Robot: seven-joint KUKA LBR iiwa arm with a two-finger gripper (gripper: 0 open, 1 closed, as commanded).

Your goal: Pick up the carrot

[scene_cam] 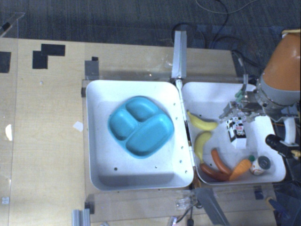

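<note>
The carrot lies in the right bin, close to that bin's near edge and towards its right corner, tilted with its thick end up and to the right. Just left of it, a red sausage runs almost parallel, and a darker red piece sits along the near wall. Two bananas rest by the bin's left wall. A small round object sits just right of the carrot, near the right corner. The end effector hangs over the middle of the right bin, well apart from the carrot; whether it is released or clenched cannot be told here. The left bin carries a blue divided plate at its centre, on the pale wooden desk.
</note>
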